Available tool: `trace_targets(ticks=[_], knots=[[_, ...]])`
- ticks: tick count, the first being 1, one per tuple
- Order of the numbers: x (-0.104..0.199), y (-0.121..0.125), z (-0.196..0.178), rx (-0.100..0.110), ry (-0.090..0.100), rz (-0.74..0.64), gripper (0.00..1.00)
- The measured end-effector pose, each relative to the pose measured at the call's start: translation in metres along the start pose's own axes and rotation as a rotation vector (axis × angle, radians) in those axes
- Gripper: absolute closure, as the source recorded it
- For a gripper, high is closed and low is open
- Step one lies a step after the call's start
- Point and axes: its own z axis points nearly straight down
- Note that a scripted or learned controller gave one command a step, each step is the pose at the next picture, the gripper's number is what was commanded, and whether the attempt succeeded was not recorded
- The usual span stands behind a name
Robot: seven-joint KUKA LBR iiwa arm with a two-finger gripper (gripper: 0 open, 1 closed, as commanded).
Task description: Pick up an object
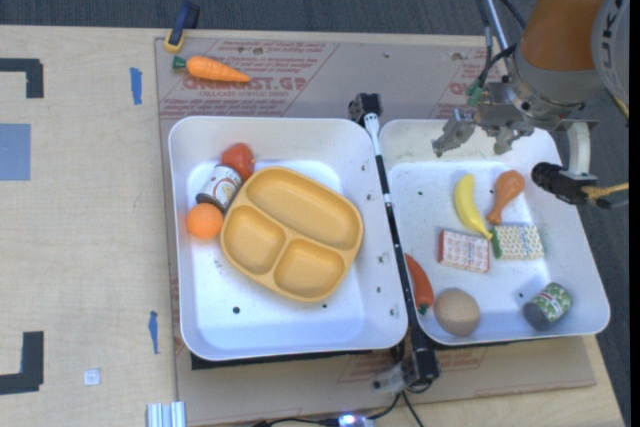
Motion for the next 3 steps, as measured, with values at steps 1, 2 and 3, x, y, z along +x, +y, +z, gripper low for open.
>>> trace_targets(ticks=[1, 2, 3], knots=[[-0.032, -0.062, 0.126, -0.002, -0.001, 0.0, 0.0], [-0.032, -0.061, 0.115, -0.007, -0.002, 0.001, 1.0], [0.013, -0.089, 0.027, -0.002, 0.0, -0.001, 1.0]])
